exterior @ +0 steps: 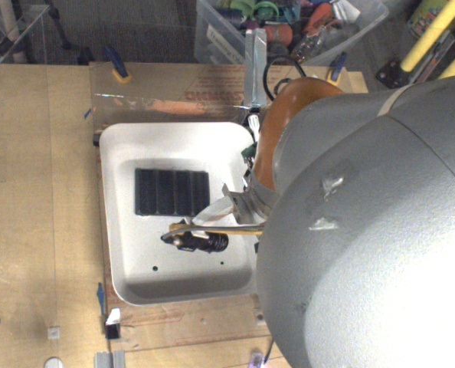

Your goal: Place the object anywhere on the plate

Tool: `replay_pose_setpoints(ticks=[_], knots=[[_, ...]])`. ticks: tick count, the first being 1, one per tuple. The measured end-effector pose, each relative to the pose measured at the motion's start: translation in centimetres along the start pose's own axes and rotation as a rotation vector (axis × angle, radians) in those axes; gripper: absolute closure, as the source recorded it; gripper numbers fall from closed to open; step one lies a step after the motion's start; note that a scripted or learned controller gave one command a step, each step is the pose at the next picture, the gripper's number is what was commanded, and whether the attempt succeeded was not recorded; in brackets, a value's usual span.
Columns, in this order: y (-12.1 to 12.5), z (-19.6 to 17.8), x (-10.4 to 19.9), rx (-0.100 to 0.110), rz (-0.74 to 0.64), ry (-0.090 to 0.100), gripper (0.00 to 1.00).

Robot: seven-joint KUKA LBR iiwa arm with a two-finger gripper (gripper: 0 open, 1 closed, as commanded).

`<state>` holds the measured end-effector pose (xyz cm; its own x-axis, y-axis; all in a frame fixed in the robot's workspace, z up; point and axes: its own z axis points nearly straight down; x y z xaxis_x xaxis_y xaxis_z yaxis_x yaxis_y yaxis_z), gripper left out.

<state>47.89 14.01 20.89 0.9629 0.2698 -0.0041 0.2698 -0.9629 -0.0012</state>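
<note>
Black ribbed plate (171, 192) — in white bin (128, 152)

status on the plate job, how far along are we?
Done: nothing I can confirm. The black ribbed slab, probably the object, lies flat in the white bin, not lifted. In hand: the arm reaches into that bin, its tip low beside the slab. Left: grasp, carry and placement; the arm hides the bench's right side.
</note>
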Motion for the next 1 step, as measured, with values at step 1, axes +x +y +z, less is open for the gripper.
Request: replay_pose_setpoints(ticks=[1], knots=[[-6.34, 8.99, 1.99, -0.001, 0.073, 0.002, 0.0]])
